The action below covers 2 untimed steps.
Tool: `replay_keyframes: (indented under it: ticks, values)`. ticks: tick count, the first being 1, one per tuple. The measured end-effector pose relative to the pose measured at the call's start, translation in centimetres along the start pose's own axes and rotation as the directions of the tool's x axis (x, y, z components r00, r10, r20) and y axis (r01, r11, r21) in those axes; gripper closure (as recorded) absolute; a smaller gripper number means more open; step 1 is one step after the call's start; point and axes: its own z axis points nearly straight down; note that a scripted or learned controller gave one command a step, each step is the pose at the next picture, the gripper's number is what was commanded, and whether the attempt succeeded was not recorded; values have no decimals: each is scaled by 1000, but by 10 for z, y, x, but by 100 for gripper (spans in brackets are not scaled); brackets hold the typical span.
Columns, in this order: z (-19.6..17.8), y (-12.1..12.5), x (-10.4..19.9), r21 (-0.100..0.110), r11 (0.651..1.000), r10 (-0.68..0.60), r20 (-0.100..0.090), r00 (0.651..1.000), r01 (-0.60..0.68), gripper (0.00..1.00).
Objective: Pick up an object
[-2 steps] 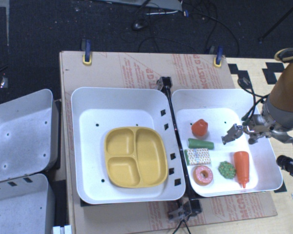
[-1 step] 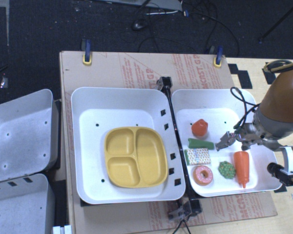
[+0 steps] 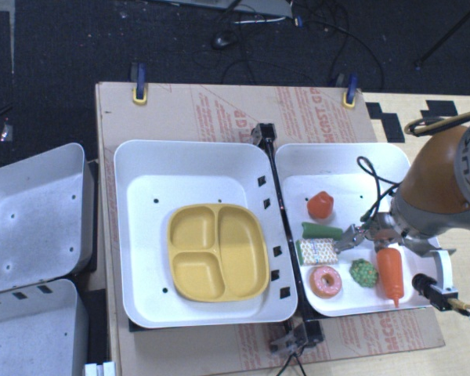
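Bench board (image 3: pixel 196 108), one, brown, printed in red, bearing two yellow clamps at its far edge, one at 11 o'clock (image 3: pixel 139 92) and one at 1 o'clock (image 3: pixel 350 94). White bins, two, side by side: the left bin (image 3: pixel 133 210) and the right bin (image 3: pixel 392 159), parted by a dark divider strip. Arm (image 3: pixel 442 182), one, orange-banded over grey, entering from 3 o'clock and leaning over the right bin's 3 o'clock side. Yellow tray (image 3: pixel 218 251), one, three compartments, lying flat in the middle of the left bin. Gripper (image 3: pixel 351 240), one, low over the centre of the right bin; its metal tips sit just beside the green pod's 3 o'clock end, and whether the jaws stand apart or together cannot be told from this angle; nothing is seen between them. Right bin contents, six pieces, one of each: carrot (image 3: pixel 390 273), orange, at 4 o'clock in the bin, lying lengthwise near the rim; doughnut (image 3: pixel 326 281), pink-iced, at 6 o'clock; sprinkled wafer (image 3: pixel 317 251), pale and rectangular, just at 12 o'clock of the doughnut; green pod (image 3: pixel 322 230), long, touching or nearly touching the wafer's far edge; tomato (image 3: pixel 320 205), red, at 12 o'clock of the pod and apart from it; broccoli piece (image 3: pixel 364 272), green, between doughnut and carrot.
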Motion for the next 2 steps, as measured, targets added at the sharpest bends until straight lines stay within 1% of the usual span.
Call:
replay_keyframes:
  ticks: [1, 2]
  values:
    - [-13, 1, 0, -3, 1000, 1, 1, 1000, -1, 100]
    - [-69, 2, -10, -8, 1000, 1, 4, 1000, -1, 100]
